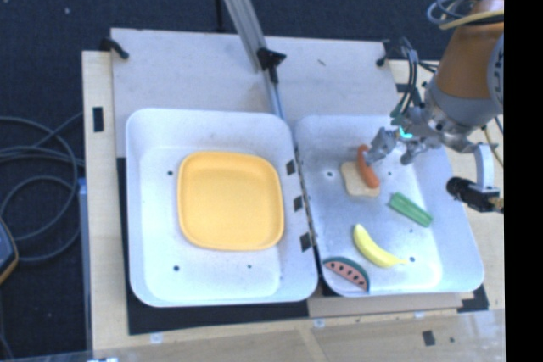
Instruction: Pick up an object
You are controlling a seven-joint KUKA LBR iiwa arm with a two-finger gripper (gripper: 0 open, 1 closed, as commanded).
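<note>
Sausage (367, 168) lies on the bread slice (360, 181) in the right bin (450, 258), long axis running up-left to down-right; gripper (400, 142) hovers just beside, jaws open, gripping nothing.

A single fixed camera looks down from above at a slant, far enough back to take in the whole counter (195, 55) and dark floor around it. The left bin (153, 131) and right bin (450, 258) sit side by side mid-frame. The arm (467, 68) enters from the right edge of the view.
</note>
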